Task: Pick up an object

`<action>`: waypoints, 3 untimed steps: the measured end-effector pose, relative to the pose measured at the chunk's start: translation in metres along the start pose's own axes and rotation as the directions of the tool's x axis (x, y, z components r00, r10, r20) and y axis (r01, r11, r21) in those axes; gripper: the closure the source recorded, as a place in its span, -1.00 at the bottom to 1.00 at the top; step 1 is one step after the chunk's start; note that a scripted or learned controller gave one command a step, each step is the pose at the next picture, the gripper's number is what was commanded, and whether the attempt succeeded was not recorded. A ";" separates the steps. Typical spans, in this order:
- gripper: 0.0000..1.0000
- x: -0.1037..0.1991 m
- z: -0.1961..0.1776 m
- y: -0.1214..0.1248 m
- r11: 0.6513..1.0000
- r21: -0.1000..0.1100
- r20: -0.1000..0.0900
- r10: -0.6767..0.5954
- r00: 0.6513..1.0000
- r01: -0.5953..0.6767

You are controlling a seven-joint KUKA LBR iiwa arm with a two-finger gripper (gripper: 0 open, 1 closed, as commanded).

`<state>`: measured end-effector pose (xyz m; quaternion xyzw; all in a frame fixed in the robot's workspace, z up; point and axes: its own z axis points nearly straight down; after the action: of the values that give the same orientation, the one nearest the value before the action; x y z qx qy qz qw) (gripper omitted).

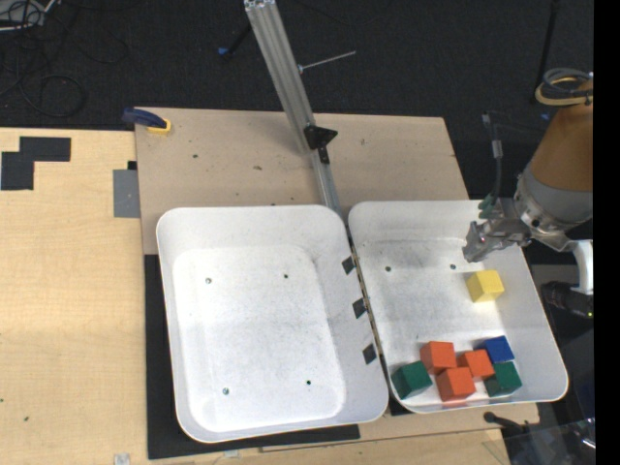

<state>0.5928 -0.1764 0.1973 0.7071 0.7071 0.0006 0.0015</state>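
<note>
Yellow block: lies alone in the right bin, toward its far right side, well apart from the other blocks.
Gripper: hovers just beyond the yellow block on its far side, holding nothing I can see; how wide the jaws stand I cannot tell.
Cluster: orange, green and blue blocks packed at the near edge.
Advice: centre over the yellow block, descend straight, then close squarely on opposite faces.

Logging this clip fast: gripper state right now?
Gripper: cannot be told; it sits above the right bin, just up from the yellow block, with nothing seen between it.
</note>
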 end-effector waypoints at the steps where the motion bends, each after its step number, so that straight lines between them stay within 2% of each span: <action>1: 1.00 -0.004 -0.063 0.002 1.000 -0.002 0.000 -0.001 1.000 0.001; 2: 1.00 0.042 -0.065 0.000 1.000 0.006 -0.004 -0.004 1.000 0.004; 3: 1.00 0.101 -0.049 0.002 1.000 0.007 -0.004 -0.004 1.000 0.004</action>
<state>0.5947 -0.0757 0.2466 0.7055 0.7087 -0.0004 -0.0026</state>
